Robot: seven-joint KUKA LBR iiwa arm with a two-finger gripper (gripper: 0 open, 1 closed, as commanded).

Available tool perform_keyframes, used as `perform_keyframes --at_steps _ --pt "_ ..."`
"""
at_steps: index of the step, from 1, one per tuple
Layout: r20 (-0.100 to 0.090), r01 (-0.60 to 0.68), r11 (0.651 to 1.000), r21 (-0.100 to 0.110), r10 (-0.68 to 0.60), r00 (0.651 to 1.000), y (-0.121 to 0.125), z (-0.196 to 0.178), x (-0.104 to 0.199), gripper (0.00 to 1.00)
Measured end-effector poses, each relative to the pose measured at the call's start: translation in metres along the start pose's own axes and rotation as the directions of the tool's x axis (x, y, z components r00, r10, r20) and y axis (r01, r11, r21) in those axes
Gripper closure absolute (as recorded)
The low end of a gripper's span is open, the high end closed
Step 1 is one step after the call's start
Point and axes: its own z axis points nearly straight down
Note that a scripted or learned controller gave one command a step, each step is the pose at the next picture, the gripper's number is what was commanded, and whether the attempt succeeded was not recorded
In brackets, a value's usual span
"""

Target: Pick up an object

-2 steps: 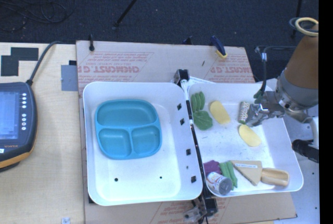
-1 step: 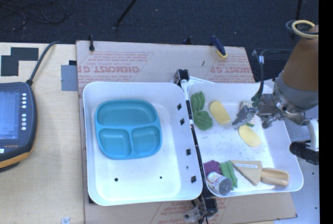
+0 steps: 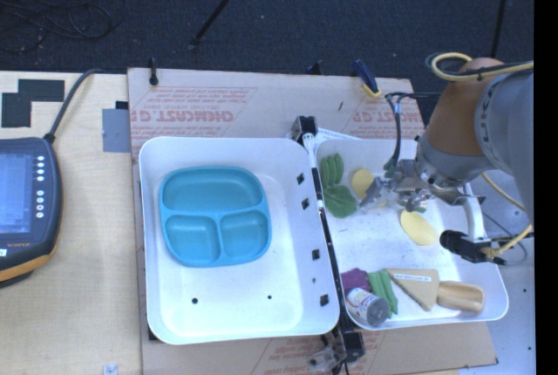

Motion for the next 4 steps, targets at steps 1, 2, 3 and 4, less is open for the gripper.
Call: perform_keyframes --at_steps 1,2,3,4 --pt "0.005 -0.003 1.0 -0.016 0.003 1.0 0.005 -0.098 -0.027 0.0" --pt "0.002 -0.001 1.0 -0.01 0.001 1.0 -0.015 0.022 -0.033 0.0" --pt "0.001 0.002 1.0 -0.012 -0.002 1.0 0.049 0.024 -0.005 0.0" --pt "0.007 0.0 1.0 -0.014 0.0 1.0 0.049 0.03 0.038 0.0"
